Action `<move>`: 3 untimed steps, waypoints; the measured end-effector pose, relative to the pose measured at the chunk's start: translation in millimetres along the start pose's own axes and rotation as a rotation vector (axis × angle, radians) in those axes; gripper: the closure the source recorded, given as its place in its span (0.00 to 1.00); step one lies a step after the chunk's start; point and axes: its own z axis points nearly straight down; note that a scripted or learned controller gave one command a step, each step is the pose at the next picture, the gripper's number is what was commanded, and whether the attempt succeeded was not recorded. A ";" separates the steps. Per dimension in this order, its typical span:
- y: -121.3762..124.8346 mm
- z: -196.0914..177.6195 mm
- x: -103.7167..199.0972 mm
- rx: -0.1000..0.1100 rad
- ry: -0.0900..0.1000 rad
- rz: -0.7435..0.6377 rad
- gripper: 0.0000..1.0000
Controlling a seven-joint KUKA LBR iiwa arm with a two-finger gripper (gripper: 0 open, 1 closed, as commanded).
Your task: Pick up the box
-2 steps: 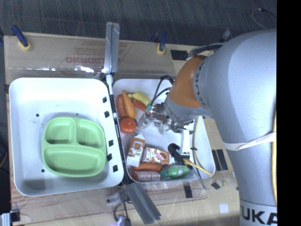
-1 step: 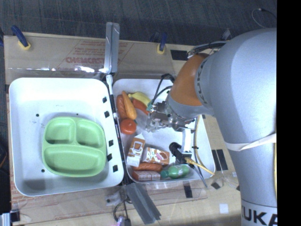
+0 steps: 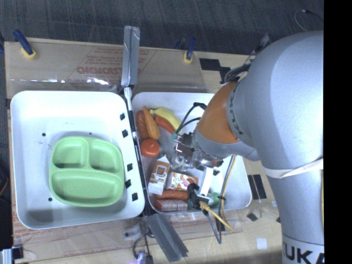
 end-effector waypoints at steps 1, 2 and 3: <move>-21.6 -101.4 75.5 -0.005 0.001 -0.027 1.00; -21.8 -110.5 76.3 -0.001 0.000 -0.035 1.00; -22.0 -119.7 77.2 0.002 -0.001 -0.043 1.00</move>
